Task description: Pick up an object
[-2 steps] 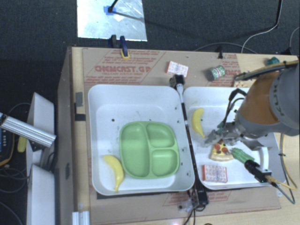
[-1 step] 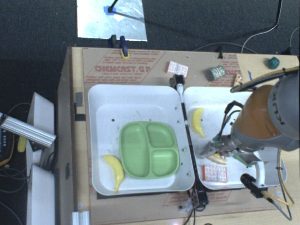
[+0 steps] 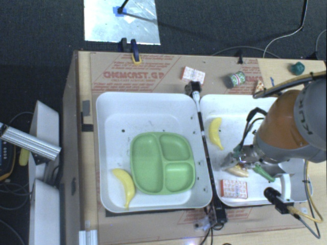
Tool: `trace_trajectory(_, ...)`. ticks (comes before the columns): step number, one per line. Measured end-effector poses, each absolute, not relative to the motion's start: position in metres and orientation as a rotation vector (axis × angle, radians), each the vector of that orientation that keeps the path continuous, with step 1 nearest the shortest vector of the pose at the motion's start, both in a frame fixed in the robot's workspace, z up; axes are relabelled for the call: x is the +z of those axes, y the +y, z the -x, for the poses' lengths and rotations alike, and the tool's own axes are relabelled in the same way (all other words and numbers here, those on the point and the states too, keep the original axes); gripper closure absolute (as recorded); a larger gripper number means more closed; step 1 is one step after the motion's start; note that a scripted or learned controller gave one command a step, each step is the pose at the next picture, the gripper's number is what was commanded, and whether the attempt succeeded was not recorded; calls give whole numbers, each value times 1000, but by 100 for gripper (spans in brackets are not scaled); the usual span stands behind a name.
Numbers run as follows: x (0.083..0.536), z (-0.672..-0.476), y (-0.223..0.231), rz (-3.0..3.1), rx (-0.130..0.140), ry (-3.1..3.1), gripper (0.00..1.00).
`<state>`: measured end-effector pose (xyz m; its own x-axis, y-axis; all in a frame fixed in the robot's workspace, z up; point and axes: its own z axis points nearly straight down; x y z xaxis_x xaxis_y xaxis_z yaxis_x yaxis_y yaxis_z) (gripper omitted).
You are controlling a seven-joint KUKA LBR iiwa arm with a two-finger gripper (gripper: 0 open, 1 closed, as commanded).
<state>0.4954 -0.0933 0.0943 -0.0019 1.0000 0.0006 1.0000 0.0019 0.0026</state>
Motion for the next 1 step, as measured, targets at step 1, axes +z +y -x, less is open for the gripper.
trace_trajectory(1,185,-537,13,-2216,6,2226,100)
